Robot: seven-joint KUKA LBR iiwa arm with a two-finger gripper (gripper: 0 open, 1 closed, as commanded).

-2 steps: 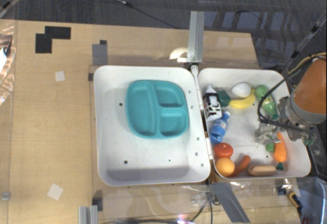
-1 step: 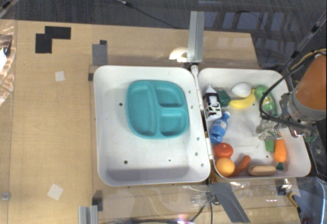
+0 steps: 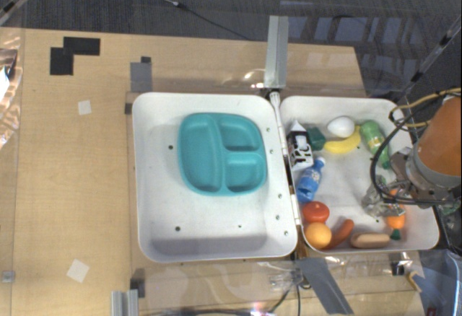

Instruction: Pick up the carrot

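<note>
The carrot (image 3: 395, 221) lies in the right bin's (image 3: 346, 107) near right corner, just beside a sausage (image 3: 370, 240). The gripper (image 3: 382, 199) hangs directly over it, likely lined up for a grasp; I cannot tell its state. 2 bins share the desk (image 3: 72, 185).

The arm (image 3: 439, 156) enters at the right edge as a rounded orange band above a grey wrist ring. Black cables (image 3: 382, 145) loop out from its left side in wide curves, with a thinner yellowish wire arching over the top. Below the wrist hangs the tool (image 3: 382, 200), a small cluster of metallic grey parts with fine wiring.
</note>
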